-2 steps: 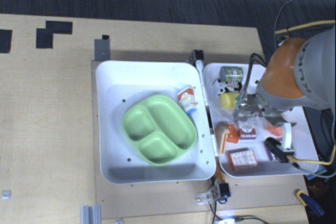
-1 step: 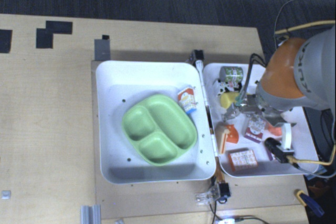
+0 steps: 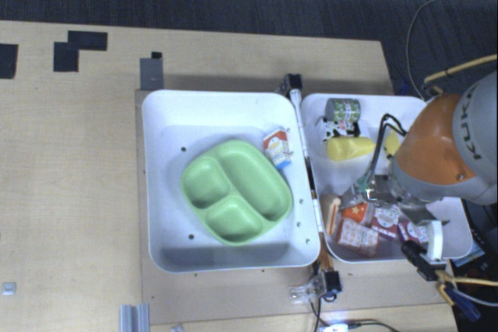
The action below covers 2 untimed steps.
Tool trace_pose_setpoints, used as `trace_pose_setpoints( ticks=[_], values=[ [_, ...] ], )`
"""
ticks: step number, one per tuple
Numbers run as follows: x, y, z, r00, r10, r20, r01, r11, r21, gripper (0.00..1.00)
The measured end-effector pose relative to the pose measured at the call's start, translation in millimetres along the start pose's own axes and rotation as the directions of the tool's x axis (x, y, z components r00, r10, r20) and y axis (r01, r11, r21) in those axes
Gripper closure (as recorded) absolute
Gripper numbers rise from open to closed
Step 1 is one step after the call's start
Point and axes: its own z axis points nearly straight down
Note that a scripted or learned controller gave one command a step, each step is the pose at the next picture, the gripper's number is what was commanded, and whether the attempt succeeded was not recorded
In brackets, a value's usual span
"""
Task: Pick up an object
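Green plate [image 3: 236,190] and small carton [image 3: 277,147] share the left bin [image 3: 159,190]

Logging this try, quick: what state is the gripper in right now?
Gripper: low in the right bin over the red packets; open or closed cannot be told, and no object shows in its grasp.

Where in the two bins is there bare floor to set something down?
Left bin: bare floor left of and above the green tray, and a strip below it. Right bin: crowded, with banana, packets and the arm over it.
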Motion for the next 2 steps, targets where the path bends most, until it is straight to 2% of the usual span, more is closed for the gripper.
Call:
trace_pose_setpoints(
  ticks=[1,2],
  values=[
    [0,3,-11,1.0,-0.001,0.001,0.001,1.0,-0.007,1.0],
    [87,85,-93,1.0,-0.002,-0.009,0.002,1.0,0.02,1.0]
  ],
)
